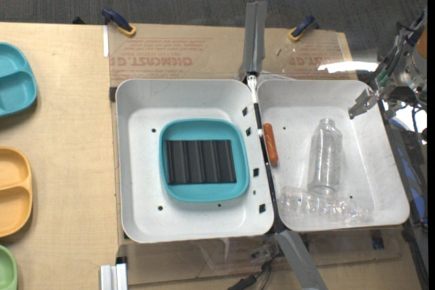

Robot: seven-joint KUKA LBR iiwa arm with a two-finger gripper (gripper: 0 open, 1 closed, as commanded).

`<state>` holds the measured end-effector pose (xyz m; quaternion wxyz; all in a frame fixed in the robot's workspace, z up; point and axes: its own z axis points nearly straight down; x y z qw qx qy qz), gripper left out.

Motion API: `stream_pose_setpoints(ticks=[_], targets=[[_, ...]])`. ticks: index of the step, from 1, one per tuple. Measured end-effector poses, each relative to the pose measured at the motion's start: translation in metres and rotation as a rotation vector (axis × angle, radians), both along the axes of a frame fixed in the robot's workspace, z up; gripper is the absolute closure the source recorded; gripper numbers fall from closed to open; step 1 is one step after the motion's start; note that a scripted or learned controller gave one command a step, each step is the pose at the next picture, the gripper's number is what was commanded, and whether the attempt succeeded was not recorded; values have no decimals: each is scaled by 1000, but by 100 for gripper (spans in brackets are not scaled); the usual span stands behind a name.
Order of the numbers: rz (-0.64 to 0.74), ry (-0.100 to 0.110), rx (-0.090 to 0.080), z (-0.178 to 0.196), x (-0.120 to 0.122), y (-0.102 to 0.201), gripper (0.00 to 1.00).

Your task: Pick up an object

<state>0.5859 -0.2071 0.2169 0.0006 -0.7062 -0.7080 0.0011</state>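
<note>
The gripper (362,105) is hovering over the right bin's (380,166) edge, its grasp unclear; bottle (325,158) is lying apart.

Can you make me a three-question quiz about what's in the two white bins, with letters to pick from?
1. Where does the teal tray lie?
A. left bin
B. right bin
C. on the cardboard

2. What colour is the small stick-shaped thing by the right bin's left wall?
A. green
B. orange
C. black

3. How is the clear bottle resting?
A. standing upright
B. lying on its side
C. held by the gripper

Answers:
1 A, it sits in the middle of the left bin.
2 B, it is orange against the white wall.
3 B, it lies flat on the bin floor, while the gripper is apart from it near the far right corner.
</note>
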Motion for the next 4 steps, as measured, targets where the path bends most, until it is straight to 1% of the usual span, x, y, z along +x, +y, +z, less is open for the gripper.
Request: stream_pose_setpoints(ticks=[1, 2, 3, 4], targets=[[75, -2, 1, -125, 2, -14, 0], [90, -1, 1, -125, -16, 9, 0], [339, -3, 0, -125, 32, 30, 0], [588, -4, -1, -124, 50, 11, 0]])
